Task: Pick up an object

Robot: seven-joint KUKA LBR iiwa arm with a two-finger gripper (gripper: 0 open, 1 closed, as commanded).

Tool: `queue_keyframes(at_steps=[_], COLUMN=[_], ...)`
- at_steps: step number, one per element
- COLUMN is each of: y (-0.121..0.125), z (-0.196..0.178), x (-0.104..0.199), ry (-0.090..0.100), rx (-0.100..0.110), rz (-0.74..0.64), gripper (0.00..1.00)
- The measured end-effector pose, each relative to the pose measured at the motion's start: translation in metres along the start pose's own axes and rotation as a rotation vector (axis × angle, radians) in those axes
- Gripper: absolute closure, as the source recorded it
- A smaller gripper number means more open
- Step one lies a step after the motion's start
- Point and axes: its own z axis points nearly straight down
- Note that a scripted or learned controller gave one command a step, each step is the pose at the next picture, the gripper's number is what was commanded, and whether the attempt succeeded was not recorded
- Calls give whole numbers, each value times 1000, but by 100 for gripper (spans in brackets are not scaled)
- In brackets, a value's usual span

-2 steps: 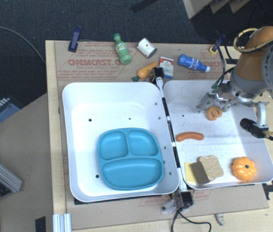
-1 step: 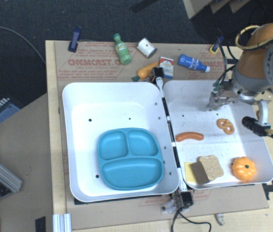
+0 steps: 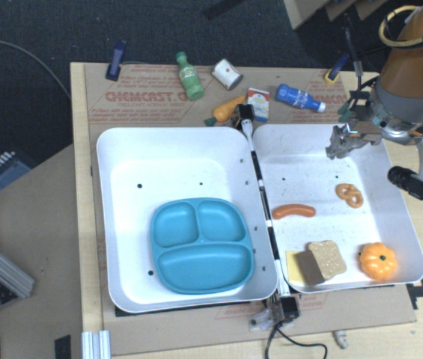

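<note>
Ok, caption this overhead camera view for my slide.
Gripper above the right bin holding sausage, pretzel, pumpkin; blue tray sits left.

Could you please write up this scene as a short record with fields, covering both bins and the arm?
left bin: holds a blue divided plate
right bin: sausage, pretzel, slice of bread lying on a yellow cheese slice, small orange pumpkin
hand: above the right bin's far edge, nothing seen between its fingers
bench behind the bins: green bottle, blue bottle, white can, small carton
task state: no object picked up yet
</note>
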Motion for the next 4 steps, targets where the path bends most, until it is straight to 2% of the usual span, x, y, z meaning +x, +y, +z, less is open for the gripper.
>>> queue_keyframes(at_steps=[1, 2, 3, 4], y=[48, 15, -78, -121], z=[-93, -20, -35, -25], x=[-14, -26, -42, -42], ry=[-1, 1, 0, 2], rx=[0, 8, 7, 7], rz=[1, 2, 3, 3], gripper=[100, 100, 100, 100])
